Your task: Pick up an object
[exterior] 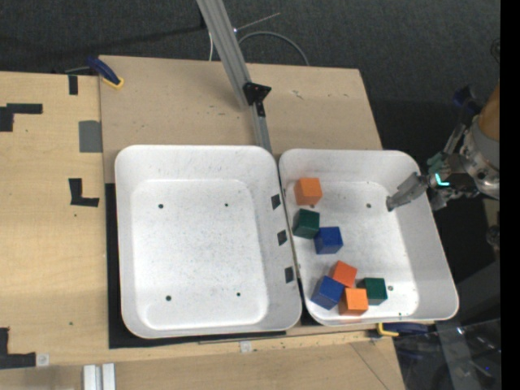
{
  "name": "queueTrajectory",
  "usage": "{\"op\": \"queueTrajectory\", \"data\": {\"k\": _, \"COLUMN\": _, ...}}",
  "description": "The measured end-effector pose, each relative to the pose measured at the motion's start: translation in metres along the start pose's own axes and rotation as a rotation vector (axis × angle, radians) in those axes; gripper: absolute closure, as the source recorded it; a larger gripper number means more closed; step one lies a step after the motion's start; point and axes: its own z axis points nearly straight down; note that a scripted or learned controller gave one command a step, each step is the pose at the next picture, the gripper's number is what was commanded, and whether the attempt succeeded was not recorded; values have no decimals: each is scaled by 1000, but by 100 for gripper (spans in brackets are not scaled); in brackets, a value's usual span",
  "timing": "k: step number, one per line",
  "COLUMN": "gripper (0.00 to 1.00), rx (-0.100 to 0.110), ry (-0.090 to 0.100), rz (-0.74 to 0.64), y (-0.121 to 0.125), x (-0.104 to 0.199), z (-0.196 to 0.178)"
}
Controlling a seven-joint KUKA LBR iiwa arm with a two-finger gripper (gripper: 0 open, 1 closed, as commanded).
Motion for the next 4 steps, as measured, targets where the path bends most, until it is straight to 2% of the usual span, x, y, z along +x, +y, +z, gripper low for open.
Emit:
{"op": "queueTrajectory", "data": {"k": 1, "gripper": 0, "rx": -3, "ry": -1, "rz": -1, "y": 1, "x": 0, "z": -2}}
{"op": "queueTrajectory", "data": {"k": 2, "gripper": 0, "rx": 2, "ry": -1, "rz": 1, "y": 4, "x": -6, "z": 45}}
{"op": "queueTrajectory", "data": {"k": 4, "gripper": 0, "rx": 2, "ry": 0, "rz": 0, "y": -6, "x": 0, "z": 135}}
